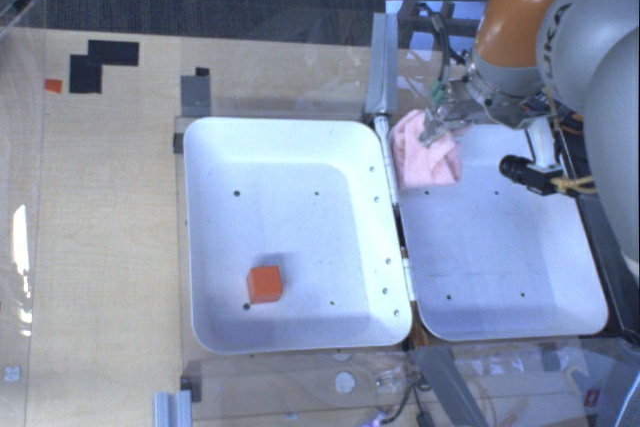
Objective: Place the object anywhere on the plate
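The claw is seen over the right bin's far-left corner, pinching a pink cloth, while an orange cube is left in the left bin.

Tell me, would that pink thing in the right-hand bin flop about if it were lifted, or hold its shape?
The pink thing looks crumpled and folded like cloth, so it would probably droop and change shape when lifted. Being soft, it should not roll or break. It lies against the right bin's top left corner, under the gripper, so a push might just bunch it up against the wall.
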`<state>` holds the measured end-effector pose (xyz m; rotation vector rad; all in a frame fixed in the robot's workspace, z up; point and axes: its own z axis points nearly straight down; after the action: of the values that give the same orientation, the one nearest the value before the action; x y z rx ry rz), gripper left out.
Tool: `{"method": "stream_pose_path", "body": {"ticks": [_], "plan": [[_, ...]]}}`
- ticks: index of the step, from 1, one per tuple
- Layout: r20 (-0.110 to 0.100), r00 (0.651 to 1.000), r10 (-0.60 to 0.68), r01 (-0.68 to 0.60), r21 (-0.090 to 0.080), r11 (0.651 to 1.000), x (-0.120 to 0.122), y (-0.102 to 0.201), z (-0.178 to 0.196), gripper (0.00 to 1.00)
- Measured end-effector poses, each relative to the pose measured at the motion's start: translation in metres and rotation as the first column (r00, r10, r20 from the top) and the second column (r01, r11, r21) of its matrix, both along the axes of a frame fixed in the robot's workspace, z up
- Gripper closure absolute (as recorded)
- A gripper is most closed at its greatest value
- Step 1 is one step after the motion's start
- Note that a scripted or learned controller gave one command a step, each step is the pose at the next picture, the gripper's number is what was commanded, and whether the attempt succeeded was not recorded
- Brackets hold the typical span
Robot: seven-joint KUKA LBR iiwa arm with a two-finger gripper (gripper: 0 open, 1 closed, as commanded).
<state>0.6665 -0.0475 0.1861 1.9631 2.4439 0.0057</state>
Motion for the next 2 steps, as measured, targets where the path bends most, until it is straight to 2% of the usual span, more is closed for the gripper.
{"method": "stream_pose_path", "body": {"ticks": [1,2], "plan": [[0.003,1.0,0.008,-0.008,0.001,1.0,0.002,0.001,0.04,1.0],[0.002,0.916,0.4,-0.4,-0.002,0.916,-0.023,0.049,0.052,1.0]]}}
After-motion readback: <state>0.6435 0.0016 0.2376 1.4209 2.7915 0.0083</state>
